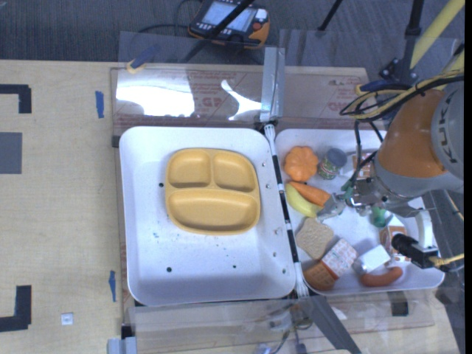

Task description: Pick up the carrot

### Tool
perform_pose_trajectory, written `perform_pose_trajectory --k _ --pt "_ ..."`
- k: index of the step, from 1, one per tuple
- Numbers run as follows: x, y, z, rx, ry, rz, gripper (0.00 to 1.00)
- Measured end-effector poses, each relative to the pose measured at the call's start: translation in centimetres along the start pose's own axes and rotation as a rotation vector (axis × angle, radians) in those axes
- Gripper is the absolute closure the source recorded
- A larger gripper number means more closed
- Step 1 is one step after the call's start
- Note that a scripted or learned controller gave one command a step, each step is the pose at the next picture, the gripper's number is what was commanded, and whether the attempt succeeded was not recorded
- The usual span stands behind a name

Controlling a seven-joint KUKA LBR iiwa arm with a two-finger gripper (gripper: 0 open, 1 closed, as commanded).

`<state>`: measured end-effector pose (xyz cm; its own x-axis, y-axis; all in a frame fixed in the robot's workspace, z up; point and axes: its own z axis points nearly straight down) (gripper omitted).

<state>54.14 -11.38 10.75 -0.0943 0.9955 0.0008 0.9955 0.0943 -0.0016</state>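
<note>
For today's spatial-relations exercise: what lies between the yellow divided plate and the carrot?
In the camera view, the bins' adjoining rims and the banana lie between the yellow divided plate and the carrot.

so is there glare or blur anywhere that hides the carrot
Camera view: strong glare sits on the clear panel behind the left bin, away from the carrot. The carrot in the right bin is evenly lit and fairly sharp; the tool beside it looks slightly blurred and cluttered.

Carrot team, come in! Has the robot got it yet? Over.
Gripper low in right bin, beside carrot; grip unclear. Carrot lies on banana. Pumpkin close behind.
</note>
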Motion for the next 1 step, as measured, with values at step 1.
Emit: perform_pose_trajectory --k 1 --pt "0.79 4.21 2.13 -0.005 -0.002 -0.063 0.00"
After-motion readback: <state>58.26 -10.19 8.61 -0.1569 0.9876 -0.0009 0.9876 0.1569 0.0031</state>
